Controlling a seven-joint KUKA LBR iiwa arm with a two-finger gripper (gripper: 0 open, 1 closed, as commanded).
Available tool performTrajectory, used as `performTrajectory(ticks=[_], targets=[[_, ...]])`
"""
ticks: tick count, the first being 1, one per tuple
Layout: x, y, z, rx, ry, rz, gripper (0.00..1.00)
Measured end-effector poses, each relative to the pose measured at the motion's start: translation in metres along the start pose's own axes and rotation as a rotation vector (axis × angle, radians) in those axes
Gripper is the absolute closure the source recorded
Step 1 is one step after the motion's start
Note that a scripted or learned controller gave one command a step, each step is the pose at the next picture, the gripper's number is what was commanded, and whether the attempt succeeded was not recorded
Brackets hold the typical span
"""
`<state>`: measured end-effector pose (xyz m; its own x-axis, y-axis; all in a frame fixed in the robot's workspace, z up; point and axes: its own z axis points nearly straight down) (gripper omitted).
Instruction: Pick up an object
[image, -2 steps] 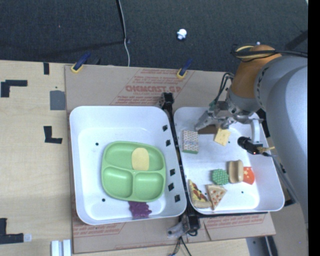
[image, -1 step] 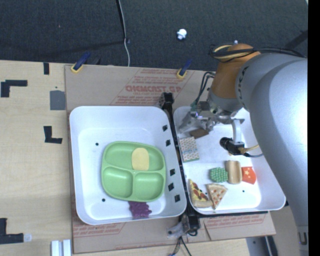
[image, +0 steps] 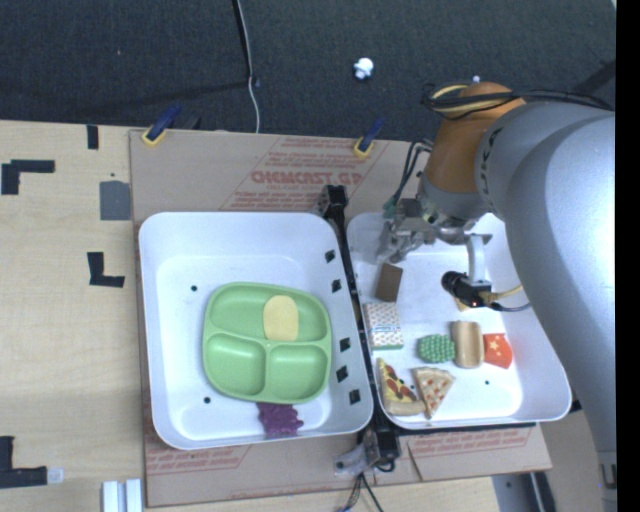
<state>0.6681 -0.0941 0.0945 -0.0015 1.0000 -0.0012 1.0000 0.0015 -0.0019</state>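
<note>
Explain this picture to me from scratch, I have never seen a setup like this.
One camera looks down at a slant on a bench with two shallow white bins. The grey arm with an orange band reaches in from the right; its gripper hangs over the right bin, just above a small brown block. That bin also holds toy food: pizza slices, a green piece, a red piece. The left bin holds a green divided plate with a yellow piece on it, and a purple item beside it.

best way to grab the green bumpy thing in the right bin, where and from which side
Come straight down on the green bumpy piece and pinch its near and far edges. It lies flat and rounded on the right bin floor, and the tan roll seems to touch its right side, so fingers likely won't fit there. The gripper sits above the brown block.
</note>
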Motion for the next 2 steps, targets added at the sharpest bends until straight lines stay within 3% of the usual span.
performTrajectory(ticks=[1,2], targets=[[0.000,0.000,0.000,0.000,0.000,0.000,0.00],[-0.005,-0.042,0.011,0.002,0.000,0.001,0.00]])
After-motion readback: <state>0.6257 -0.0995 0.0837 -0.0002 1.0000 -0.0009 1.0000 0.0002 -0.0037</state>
